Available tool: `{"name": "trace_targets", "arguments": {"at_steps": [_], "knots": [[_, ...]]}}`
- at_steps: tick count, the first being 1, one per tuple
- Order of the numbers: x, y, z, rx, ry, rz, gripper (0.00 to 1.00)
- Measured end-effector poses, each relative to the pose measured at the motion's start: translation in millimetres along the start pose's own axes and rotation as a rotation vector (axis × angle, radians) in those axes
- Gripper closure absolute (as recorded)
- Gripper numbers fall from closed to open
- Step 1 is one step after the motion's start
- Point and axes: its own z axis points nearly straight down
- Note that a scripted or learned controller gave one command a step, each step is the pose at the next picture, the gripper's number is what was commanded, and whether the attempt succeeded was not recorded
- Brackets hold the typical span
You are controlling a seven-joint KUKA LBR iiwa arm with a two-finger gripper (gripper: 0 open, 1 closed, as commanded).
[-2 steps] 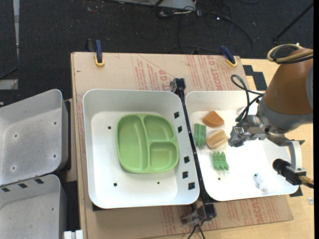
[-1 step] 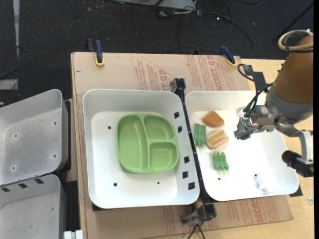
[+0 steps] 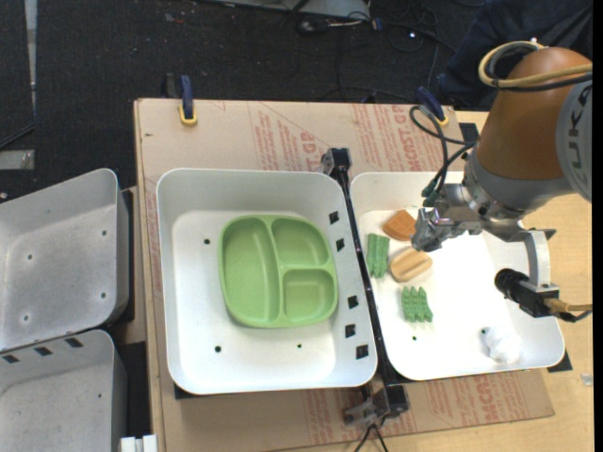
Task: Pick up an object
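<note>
We see the hand (image 3: 424, 236) low in the right bin (image 3: 528, 361), just above a tan bread-like piece (image 3: 411, 266); we cannot tell its grip. A green divided tray (image 3: 279, 271) sits in the left bin (image 3: 188, 347).

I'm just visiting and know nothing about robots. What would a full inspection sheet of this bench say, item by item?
Surface: a bench board bearing two shallow white bins, the left bin and the right bin.
Job's things: in the right bin, an orange piece, a tan bread-like piece, a long green piece, a ridged green piece and a small white piece.
Clutter: a green divided plate in the left bin.
Grippers: the pincer hangs low between the orange and tan pieces; its grip is unclear.
Cables: a tan hose loops over the arm; dark wires run beside it.
Surroundings: dark floor, spare white trays at left.
</note>
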Motion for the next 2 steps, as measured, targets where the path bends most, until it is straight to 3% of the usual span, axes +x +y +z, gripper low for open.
{"name": "trace_targets", "arguments": {"at_steps": [2], "knots": [[113,23,10,0.001,0.001,-0.003,1.00]]}}
